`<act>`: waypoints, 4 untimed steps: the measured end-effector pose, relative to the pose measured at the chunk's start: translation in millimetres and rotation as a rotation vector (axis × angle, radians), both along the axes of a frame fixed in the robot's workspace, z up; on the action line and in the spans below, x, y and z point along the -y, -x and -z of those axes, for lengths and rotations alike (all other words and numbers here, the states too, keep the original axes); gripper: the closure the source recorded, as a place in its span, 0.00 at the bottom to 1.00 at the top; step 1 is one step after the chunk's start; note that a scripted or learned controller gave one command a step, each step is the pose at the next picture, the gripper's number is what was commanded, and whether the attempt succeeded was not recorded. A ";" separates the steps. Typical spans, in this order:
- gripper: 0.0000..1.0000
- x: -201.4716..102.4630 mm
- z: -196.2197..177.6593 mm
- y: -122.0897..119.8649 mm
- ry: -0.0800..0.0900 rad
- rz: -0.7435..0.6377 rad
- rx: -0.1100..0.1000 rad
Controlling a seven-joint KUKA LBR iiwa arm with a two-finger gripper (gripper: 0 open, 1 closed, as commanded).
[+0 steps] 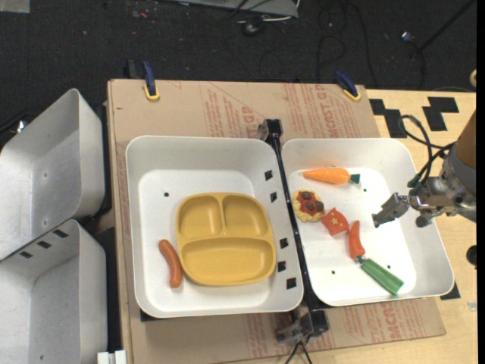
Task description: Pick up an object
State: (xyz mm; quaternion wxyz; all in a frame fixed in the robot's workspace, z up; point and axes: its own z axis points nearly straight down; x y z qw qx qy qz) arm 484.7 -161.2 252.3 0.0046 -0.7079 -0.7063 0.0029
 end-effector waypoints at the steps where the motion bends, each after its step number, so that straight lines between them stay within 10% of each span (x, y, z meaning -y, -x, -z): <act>1: 0.00 -0.3 -4.6 -2.1 0.002 -0.003 0.010; 4: 0.00 2.8 139.3 1.2 0.000 0.000 0.005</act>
